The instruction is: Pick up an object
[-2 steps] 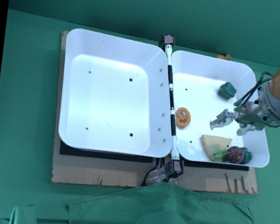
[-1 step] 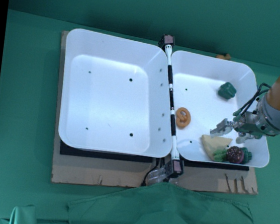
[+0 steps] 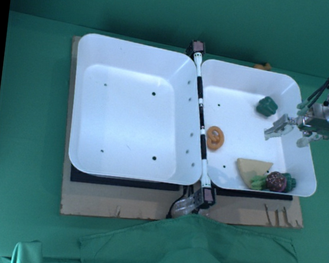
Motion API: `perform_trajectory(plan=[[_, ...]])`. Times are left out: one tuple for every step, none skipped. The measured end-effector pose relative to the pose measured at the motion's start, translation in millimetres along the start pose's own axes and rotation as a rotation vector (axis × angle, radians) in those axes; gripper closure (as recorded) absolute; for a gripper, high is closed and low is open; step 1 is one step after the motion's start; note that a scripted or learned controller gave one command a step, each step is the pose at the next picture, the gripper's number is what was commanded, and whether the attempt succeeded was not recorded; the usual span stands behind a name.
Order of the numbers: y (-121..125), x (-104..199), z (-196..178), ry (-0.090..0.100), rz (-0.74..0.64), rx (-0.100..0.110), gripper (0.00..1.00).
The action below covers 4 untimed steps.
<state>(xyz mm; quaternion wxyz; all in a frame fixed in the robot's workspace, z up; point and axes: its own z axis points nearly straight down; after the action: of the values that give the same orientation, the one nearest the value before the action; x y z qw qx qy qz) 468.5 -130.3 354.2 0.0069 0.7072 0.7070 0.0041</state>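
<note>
The right bin (image 3: 302, 97) holds a dark green pepper-shaped toy (image 3: 267, 106) near its far right side. An orange pretzel-shaped ring (image 3: 214, 137) lies by its left wall. A tan wedge (image 3: 252, 169) sits at the near side, next to a dark red berry on green leaves (image 3: 278, 182) in the near right corner. My gripper (image 3: 289, 135) hangs over the right edge of this bin, just right of and nearer than the green toy. It is open, and nothing is between its fingers (image 3: 276, 128).
The left bin (image 3: 80, 111) sits beside the right one, with a black-and-white divider rod (image 3: 200, 117) between them. Both rest on a cardboard sheet (image 3: 113, 208). Green cloth (image 3: 197, 254) is bunched along the near side. A small orange object (image 3: 263, 66) lies behind the right bin.
</note>
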Motion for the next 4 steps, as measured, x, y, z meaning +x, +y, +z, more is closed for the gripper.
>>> perform_trajectory(plan=[[12.5,32.6,57.9,0.005,0.000,0.018,0.00],[-3.9,35.3,105.5,0.005,0.005,0.019,0.00],[-3.8,-36.1,168.3,0.003,0.009,0.014,0.00],[18.3,-56.6,170.4,0.002,0.002,0.004,0.00]])
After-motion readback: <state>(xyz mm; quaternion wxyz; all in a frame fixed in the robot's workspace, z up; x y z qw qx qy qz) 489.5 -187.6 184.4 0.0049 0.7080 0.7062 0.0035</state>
